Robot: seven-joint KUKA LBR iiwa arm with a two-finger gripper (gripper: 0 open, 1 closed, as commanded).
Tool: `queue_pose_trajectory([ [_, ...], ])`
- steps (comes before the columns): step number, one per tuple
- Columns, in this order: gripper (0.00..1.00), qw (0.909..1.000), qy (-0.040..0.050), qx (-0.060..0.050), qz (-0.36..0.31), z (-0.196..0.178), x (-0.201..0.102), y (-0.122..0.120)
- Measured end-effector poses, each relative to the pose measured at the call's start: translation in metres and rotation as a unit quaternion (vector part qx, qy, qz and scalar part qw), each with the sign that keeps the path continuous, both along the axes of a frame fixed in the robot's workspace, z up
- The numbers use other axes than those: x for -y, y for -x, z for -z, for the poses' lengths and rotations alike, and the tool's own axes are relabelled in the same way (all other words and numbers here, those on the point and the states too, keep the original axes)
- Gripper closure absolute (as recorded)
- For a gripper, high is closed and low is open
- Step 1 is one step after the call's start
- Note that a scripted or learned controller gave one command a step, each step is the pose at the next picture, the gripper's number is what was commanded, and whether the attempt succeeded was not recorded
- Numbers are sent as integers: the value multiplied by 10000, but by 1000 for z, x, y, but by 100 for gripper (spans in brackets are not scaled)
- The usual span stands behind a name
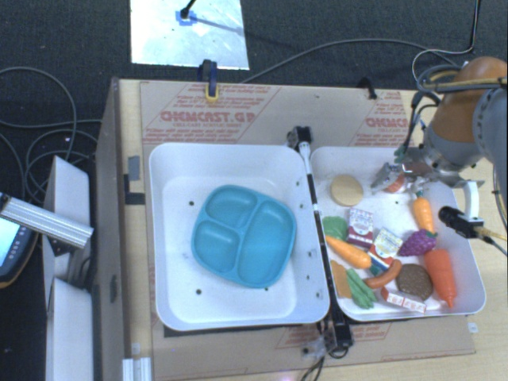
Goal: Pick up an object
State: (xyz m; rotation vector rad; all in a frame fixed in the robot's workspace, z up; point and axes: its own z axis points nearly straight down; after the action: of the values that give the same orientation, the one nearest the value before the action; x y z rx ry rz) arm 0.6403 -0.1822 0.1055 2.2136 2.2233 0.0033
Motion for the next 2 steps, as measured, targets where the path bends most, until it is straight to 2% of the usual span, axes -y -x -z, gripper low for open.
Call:
queue_pose_trajectory([
  [1,0,10000,-19,-8,-11,20,22,-30],
  [2,100,10000,5,14,-26,8,23,-31],
])
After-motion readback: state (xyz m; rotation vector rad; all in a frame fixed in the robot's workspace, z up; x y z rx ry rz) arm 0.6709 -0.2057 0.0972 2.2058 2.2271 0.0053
